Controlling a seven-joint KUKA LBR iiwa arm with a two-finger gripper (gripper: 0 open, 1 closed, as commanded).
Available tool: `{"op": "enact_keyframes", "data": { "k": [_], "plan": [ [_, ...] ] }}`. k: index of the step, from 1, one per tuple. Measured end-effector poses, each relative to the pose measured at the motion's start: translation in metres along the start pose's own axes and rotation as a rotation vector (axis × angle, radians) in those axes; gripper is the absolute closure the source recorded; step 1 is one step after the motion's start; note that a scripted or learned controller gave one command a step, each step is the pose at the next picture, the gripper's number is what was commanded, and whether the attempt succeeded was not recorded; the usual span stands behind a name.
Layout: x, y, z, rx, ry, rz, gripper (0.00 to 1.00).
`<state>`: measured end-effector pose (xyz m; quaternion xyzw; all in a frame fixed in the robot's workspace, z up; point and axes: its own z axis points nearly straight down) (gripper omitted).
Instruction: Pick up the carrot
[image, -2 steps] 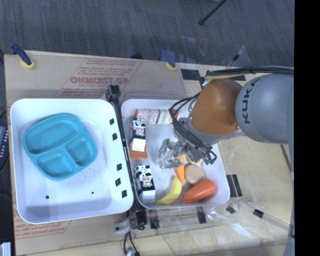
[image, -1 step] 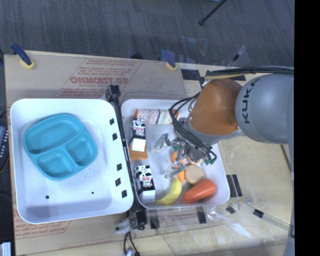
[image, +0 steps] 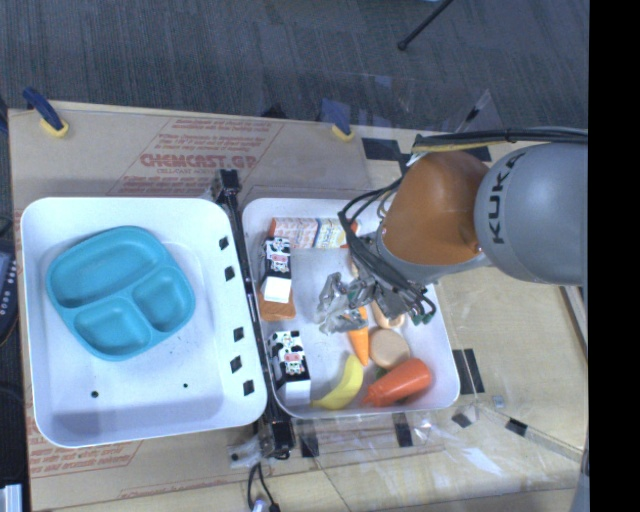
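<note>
Down in the right bin (image: 300, 215), the carrot (image: 401, 381) lies along the near wall toward the right corner, its orange-red body slanting up to the right. Its left end touches a yellow banana (image: 343, 386), and a round tan item, perhaps a bread roll (image: 388, 348), sits just above it. A smaller orange wedge-shaped piece (image: 359, 343) stands between the roll and the banana. Along the bin's left wall sit two small cow-print cartons (image: 290, 361), one near and one farther back, with an orange-and-white block (image: 276, 297) between them. A striped box (image: 305, 232) lies against the far wall.

The end effector (image: 345, 305) hangs over the middle of this bin, above and to the left of the carrot and apart from it; its metal fingers are blurred together, so whether they are spread or closed cannot be told. The grey arm (image: 530, 215) with its orange band comes in from the right.

The left bin (image: 60, 400) holds a blue divided plate (image: 118, 290) in its far half. Both bins rest on a brown cardboard sheet (image: 150, 150) with red print, held by blue-and-yellow clamps (image: 44, 112) on the counter (image: 520, 350). Beyond lies dark grey carpet (image: 200, 50).
</note>
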<state>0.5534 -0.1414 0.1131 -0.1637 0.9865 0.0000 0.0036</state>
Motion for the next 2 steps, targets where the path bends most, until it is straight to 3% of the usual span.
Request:
{"op": "enact_keyframes", "data": {
  "k": [1, 2],
  "plan": [
    [-0.003, 0.001, -0.011, 0.002, -0.005, -0.007, 1.00],
    [0.013, 0.036, -0.024, -0.002, 0.008, 0.276, 1.00]
  ]
}}
